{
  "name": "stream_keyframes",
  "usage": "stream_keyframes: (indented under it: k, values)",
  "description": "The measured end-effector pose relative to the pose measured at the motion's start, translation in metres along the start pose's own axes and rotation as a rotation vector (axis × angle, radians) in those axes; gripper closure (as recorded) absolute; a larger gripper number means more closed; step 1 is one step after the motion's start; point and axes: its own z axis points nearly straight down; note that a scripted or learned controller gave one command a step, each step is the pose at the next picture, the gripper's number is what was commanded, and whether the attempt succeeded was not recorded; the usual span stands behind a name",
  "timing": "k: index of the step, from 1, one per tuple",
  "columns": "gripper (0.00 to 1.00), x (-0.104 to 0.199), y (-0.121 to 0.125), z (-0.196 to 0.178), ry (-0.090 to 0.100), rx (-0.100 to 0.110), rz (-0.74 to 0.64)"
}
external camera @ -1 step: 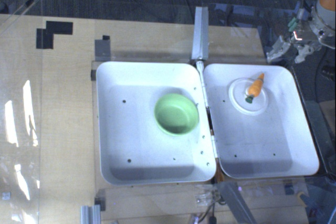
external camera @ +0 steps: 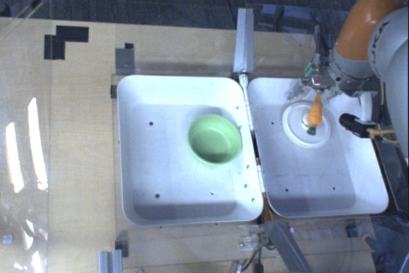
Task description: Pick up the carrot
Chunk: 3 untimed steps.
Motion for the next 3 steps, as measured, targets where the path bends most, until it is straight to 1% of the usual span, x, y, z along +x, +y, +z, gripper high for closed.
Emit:
stream_keyframes:
  k: [1,2,3]
  values:
    - [0.0,-0.044,-0.038,0.03,-0.002,-0.007,-0.286]
    - [1.0,-0.044,-0.036,0.019,-0.004,-0.013,-0.288]
    - [1.0,0.074,-0.037,-0.066,0.0,-0.003,-0.292]
